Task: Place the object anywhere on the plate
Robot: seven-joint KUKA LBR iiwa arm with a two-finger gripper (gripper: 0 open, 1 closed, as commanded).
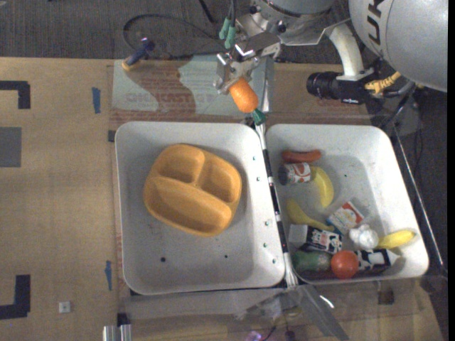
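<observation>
Nearest me in the camera view, along the front of the right bin (409, 212), I see a red tomato (345, 263) beside a green item (311, 261), a small black-and-white carton (323, 240) just behind them, and a yellow banana (396, 239) toward the right wall. Further back in that bin lie a second banana (324, 186), a small can (298, 173) and a red sausage (301, 155) near the far wall. In the left bin (135, 261) the orange plate (192, 188), divided into compartments, sits a little behind centre with nothing on it. Beyond both bins, above the far end of the divider between them, my gripper (240, 84) hangs clenched on an orange carrot (244, 96), which sticks out below the fingers, well apart from the plate. The grey arm (398, 20) enters from the upper right.
</observation>
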